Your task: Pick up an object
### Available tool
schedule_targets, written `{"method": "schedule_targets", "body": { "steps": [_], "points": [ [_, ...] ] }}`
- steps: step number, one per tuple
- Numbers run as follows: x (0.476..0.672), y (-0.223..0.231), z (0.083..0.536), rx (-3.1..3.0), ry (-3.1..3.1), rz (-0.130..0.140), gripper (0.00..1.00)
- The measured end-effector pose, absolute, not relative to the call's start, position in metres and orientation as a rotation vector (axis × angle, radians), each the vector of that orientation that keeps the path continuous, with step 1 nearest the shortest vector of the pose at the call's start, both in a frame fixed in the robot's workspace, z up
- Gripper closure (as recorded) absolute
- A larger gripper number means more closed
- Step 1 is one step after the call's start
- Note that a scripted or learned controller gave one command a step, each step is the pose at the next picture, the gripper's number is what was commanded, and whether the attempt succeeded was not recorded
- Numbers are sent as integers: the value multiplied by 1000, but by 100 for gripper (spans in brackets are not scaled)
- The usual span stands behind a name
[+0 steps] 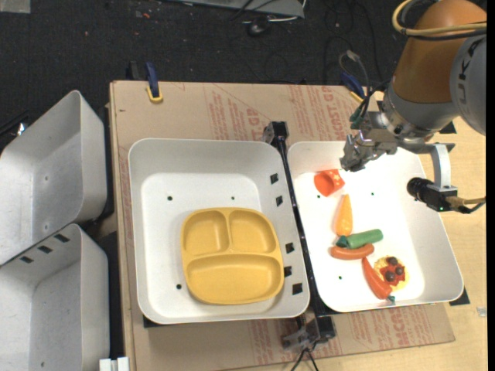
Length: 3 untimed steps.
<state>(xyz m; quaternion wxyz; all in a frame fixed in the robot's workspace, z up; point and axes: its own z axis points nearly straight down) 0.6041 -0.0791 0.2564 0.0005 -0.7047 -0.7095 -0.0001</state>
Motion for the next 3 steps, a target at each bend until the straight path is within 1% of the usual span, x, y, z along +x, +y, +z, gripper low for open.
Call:
{"method": "schedule_targets", "body": {
  "steps": [1, 2, 3],
  "points": [
    [608, -30, 248, -2212, -2228, 0, 100],
    [603, 26, 253, -2212, -2229, -1, 100],
    [596, 71, 238, -2213, -2227, 2, 100]
  ]
}}
